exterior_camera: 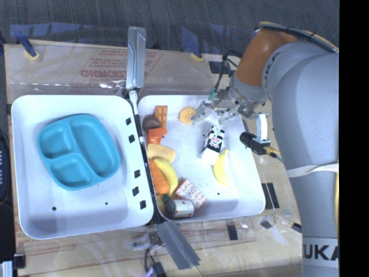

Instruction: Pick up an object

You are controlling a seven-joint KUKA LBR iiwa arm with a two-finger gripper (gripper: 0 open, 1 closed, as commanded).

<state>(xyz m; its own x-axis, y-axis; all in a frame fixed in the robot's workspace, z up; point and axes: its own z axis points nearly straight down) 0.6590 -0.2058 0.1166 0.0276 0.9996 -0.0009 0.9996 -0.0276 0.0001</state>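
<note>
Blue tray [79, 150], black-and-white carton [213, 140], perhaps.

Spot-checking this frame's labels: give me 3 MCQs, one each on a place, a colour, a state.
1. Where does the blue divided plate lie?
A. in the left bin
B. in the right bin
C. on the bench outside the bins

2. What colour is the band above the arm's wrist?
A. green
B. orange
C. white

3. How does the black-and-white cow toy stand to the gripper?
A. clamped and lifted
B. lying on the right bin's floor just below it
C. resting on the plate

Key: 1 A, the plate fills the left bin. 2 B, the orange band sits above the wrist. 3 B, the toy lies on the white floor beside the yellow banana, apart from the gripper.
</note>
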